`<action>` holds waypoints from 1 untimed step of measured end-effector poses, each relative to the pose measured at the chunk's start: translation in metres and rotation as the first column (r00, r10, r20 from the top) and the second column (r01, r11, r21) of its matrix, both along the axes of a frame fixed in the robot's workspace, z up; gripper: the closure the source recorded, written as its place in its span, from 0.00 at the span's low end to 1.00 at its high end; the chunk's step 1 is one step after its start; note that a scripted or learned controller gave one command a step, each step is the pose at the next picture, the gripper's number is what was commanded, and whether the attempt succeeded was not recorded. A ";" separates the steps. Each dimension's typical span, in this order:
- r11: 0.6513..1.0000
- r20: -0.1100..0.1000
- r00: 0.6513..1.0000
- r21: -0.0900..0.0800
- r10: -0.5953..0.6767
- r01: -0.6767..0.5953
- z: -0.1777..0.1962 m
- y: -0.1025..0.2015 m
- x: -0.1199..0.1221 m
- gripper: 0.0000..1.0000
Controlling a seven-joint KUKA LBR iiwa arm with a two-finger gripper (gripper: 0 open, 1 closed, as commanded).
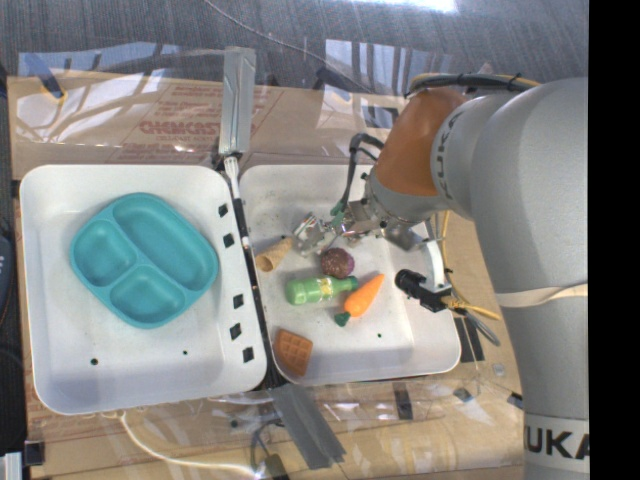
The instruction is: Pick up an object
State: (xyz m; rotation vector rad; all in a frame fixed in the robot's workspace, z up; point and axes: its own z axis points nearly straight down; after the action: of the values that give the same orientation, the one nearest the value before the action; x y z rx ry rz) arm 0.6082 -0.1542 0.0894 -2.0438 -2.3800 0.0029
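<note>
The right bin (430,353) holds several toy foods. A dark purple round piece (337,261) lies near the middle, with a green bottle (318,290) and an orange carrot (362,295) just in front of it. A tan cone (268,258) rests by the bin's left wall, and a brown waffle (293,348) sits in the front left corner. My gripper (315,232) hangs low over the bin's back middle, just behind the purple piece and to the right of the cone. I see nothing held in it.
A teal divided plate (145,258) lies in the left bin (60,368). The grey arm with its orange band (415,153) covers the right bin's back right part. A black part (420,290) sticks out over the right wall.
</note>
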 end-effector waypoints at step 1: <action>1.000 -0.004 1.000 0.000 0.004 -0.004 0.007 0.000 0.001 1.00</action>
State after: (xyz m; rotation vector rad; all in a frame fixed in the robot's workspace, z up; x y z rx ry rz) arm 0.6088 -0.1544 0.0965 -2.0366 -2.3824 0.0077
